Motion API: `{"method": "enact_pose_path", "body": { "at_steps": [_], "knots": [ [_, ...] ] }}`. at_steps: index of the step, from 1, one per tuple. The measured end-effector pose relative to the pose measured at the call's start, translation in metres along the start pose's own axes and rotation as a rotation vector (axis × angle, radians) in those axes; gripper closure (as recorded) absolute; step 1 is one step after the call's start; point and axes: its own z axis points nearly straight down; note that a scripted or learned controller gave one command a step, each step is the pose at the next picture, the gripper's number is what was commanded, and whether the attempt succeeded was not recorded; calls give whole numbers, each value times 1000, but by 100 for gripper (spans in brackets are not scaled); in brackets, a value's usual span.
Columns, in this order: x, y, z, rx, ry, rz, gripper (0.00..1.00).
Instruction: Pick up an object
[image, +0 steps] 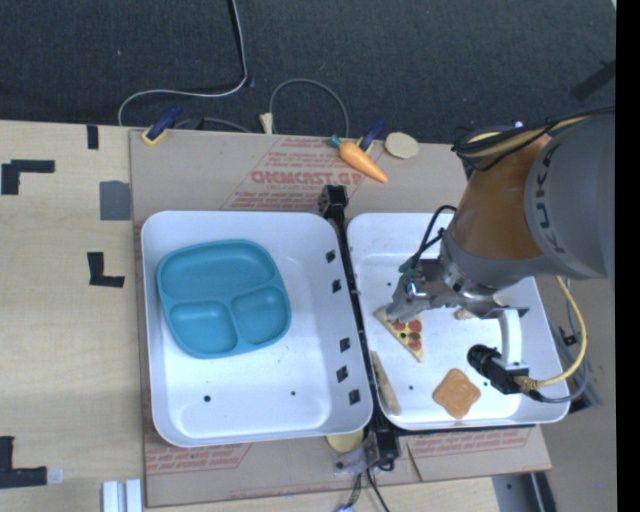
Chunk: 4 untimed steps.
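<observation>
Gripper (405, 300): we saw it low over the pizza slice (406, 334); its opening, we couldn't tell.
Advice: we judged a centred, square descent best.

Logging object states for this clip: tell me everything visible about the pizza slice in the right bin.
The pizza slice is a small toy-like wedge, yellow-orange with red round spots, seemingly plastic. It lies flat on the floor of the right bin, left of centre, its tip pointing toward the bin's lower right. The gripper sits right at its upper, wide end; whether they touch is unclear. A round brown cookie lies apart, below and to the right.
</observation>
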Motion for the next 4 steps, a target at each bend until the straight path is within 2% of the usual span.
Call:
{"method": "enact_pose_path", "body": {
  "at_steps": [1,2,3,4],
  "knots": [
    [-5,-1,6,8,-2,8,0],
    [-55,20,109,4,-6,12,0],
    [-54,21,92,0,-7,9,100],
    [2,15,0,0,-1,2,100]
  ]
}}
